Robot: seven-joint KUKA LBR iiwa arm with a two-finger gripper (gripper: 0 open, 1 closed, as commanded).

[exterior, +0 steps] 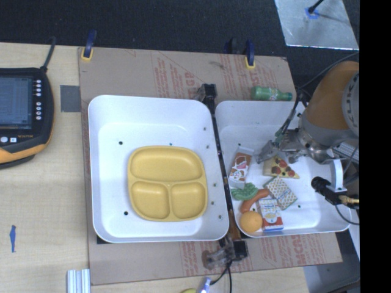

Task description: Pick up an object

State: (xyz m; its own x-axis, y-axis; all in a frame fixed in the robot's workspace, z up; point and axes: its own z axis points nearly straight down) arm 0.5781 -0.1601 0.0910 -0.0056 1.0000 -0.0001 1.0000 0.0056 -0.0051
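Camera view, left half: a white left bin (104, 163) holds a yellow divided tray (166, 182) lying flat near its middle.
Camera view, right half: a white right bin (256, 116) touches the left bin along a dark seam at mid-frame.
Arm: the grey arm (333, 118) with its orange band enters from the right edge, above the right bin.
Tool: the tool (275, 150) hangs low over the right bin's middle; its thin dark fingers look spread apart, nothing visible between them.
Objects in right bin: a pizza slice (282, 168) lies just below the tool; a red-and-white carton (240, 167) to its left; a green piece (244, 193) and an orange carrot-like piece (256, 199) below that; a patterned cracker-like card (281, 193) right of them; an orange fruit (250, 222) and a small box (270, 215) at the lower edge.
Bench: a green bottle (271, 93) lies on the cardboard above the right bin; a teach pendant (21, 118) sits on the bench (36, 224) at the far left.
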